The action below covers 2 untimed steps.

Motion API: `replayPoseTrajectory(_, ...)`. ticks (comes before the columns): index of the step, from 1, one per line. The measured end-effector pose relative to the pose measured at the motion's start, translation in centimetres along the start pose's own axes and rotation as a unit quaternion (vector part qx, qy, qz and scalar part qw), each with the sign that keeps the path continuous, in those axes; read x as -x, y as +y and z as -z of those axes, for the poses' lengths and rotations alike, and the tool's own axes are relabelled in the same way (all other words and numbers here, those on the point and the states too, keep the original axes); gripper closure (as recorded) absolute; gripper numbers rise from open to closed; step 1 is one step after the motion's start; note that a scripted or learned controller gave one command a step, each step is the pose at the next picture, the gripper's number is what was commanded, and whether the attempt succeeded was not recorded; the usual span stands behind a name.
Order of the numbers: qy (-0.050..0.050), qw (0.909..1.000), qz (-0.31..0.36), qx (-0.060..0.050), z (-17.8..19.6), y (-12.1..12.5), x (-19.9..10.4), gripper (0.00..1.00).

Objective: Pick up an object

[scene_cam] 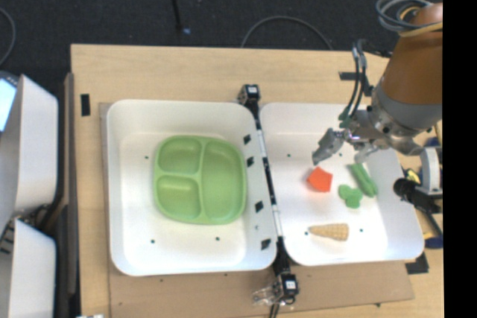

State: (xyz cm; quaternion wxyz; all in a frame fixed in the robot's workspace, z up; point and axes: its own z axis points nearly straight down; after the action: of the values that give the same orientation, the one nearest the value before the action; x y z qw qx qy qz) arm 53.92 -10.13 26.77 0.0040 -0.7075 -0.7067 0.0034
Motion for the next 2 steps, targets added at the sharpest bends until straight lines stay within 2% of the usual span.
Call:
replayPoseTrajectory(1, -0.001, 1.0000, 0.002, 0.006, 0.6, 0.2, 0.0, 0.00)
replayPoseTrajectory(2, -0.001, 1.0000, 0.000, 0.003, -5.7, 0.3, 0.3, 0.00)
